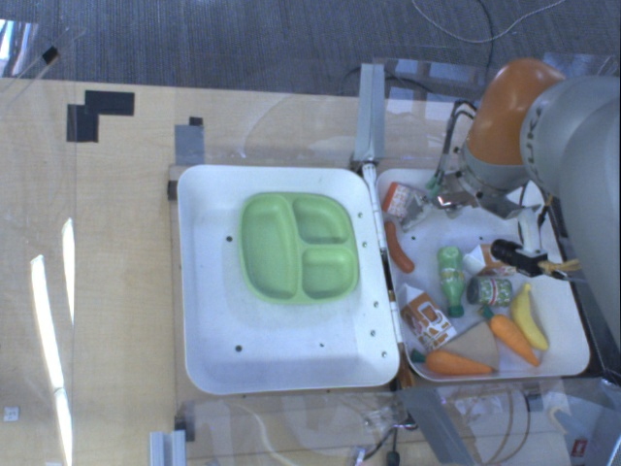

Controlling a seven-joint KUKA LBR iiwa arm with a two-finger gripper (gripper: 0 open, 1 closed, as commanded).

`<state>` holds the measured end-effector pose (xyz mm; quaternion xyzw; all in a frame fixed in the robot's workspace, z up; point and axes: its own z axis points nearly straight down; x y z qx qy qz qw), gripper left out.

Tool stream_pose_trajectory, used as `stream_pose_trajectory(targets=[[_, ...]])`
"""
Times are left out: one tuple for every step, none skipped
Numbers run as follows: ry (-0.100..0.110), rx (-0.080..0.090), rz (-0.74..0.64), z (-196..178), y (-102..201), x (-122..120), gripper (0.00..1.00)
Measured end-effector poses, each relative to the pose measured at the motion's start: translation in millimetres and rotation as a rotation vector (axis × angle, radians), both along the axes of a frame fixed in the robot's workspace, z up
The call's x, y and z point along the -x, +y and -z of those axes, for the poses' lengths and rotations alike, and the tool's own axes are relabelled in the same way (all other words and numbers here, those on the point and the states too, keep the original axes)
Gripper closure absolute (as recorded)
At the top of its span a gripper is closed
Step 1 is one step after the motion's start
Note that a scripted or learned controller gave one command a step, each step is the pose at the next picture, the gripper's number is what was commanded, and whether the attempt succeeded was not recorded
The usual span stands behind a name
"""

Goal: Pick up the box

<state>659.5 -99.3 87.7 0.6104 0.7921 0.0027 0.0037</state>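
My pincer [439, 200] hangs over the far left part of the right bin [572, 357], and I cannot tell how it is set, because my wrist covers it from above. It is just right of a small orange-and-white box [397, 199] that lies at the bin's far left corner; nothing is in my grasp that I can see.

My arm [572, 134] comes in from the right and shades the far end of that bin. The left bin [223, 348] bears a green tray [296, 246] with three wells. In the right bin, going down in size: a brown-and-white box [428, 320] near the left wall at the near end, a tan wedge [480, 343] beside it, a banana [529, 316] on the right, two carrots [459, 363] at the near rim, a sausage [398, 249] along the left wall, a green bottle [450, 280] mid-bin, and a small can [493, 290].

Two boxes could count as the target, so I may go for the wrong one. The far box sits tight in the corner, so I judge the wall could block one side of my grip and tip or shove the box instead. The sausage lies close and might get nudged
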Motion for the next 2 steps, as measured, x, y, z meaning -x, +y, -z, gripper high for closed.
stream_pose_trajectory(targets=[[0.011,-0.007,-0.071,1.2,-47.9,-10.3,0.00],[0.003,0.000,0.029,0.6,1.6,-11.2,0.00]])
